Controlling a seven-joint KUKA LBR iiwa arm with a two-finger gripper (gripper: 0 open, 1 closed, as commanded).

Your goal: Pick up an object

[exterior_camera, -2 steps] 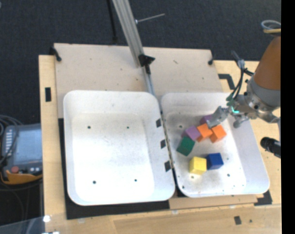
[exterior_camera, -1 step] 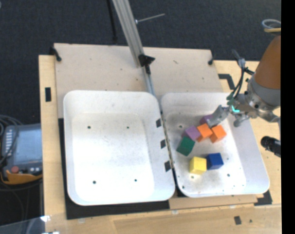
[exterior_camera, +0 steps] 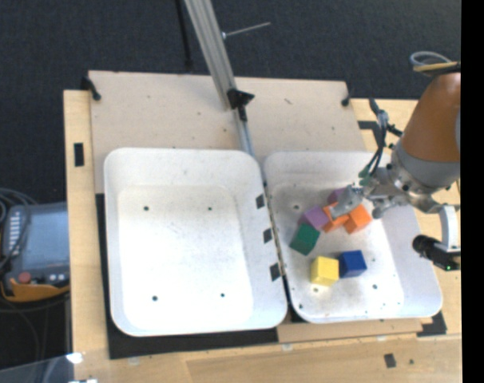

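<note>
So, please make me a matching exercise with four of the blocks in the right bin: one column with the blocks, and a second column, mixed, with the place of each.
Blocks:
1. green block
2. yellow block
3. blue block
4. orange block

Places:
A. closest to the gripper
B. nearest the divide between the two bins
C. touching the blue block, on the side towards the left bin
D. right of the yellow block, towards the arm's side

Pairs: 1-B, 2-C, 3-D, 4-A
</note>
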